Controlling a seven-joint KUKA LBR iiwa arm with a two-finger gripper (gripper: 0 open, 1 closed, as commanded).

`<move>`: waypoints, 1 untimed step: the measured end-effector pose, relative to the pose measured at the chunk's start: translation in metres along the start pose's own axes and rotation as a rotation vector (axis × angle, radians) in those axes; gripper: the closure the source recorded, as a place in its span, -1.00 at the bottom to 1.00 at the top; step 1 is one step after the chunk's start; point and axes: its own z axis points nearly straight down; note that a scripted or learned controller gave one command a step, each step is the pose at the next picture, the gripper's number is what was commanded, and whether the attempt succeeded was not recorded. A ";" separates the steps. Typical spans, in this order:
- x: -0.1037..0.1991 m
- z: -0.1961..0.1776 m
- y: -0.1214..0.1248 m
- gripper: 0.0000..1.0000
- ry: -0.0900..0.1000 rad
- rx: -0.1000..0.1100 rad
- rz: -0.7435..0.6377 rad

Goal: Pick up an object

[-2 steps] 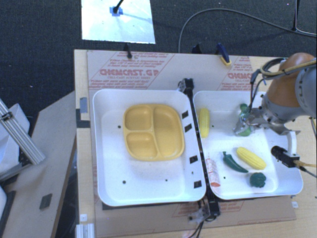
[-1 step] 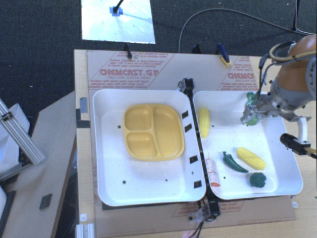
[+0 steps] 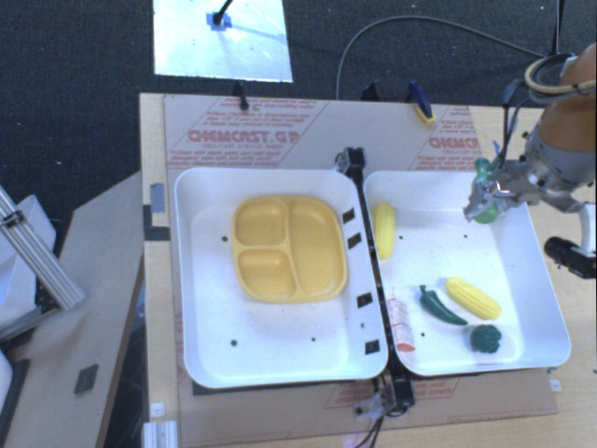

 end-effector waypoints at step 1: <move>0.000 -0.055 0.002 1.00 -0.001 -0.001 0.000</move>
